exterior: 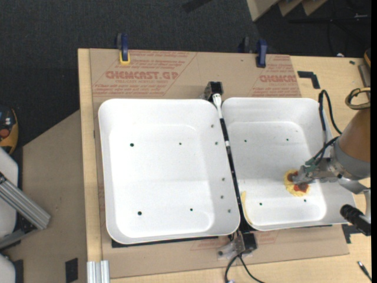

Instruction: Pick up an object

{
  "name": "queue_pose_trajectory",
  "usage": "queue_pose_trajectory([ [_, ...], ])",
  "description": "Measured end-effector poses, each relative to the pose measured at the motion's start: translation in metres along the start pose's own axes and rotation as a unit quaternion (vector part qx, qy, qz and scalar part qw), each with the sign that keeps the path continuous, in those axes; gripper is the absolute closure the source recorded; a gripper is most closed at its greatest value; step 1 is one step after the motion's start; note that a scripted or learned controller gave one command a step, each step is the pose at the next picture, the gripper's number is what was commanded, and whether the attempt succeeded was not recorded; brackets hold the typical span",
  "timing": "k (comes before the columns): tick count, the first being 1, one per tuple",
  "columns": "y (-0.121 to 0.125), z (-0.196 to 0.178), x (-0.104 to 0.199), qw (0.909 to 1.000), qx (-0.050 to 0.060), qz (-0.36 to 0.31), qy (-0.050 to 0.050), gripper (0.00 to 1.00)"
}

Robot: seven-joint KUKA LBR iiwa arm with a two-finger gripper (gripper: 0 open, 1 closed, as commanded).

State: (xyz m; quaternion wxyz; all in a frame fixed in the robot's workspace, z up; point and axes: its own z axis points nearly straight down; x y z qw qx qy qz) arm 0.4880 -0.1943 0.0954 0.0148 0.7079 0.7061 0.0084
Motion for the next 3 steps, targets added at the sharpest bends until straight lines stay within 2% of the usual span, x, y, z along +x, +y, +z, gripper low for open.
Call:
queue_pose_trajectory([
  [1, 0.034, -0.079, 0.059, 0.9999, 0.01, -0.005, 0.004, 1.0],
  [2, 0.02, -0.145, -0.032, 0.9999, 0.012, 0.002, 0.0, 1.0],
  [3, 0.013, -0.311, -0.015, 1.0, 0.006, -0.002, 0.001, 1.0],
])
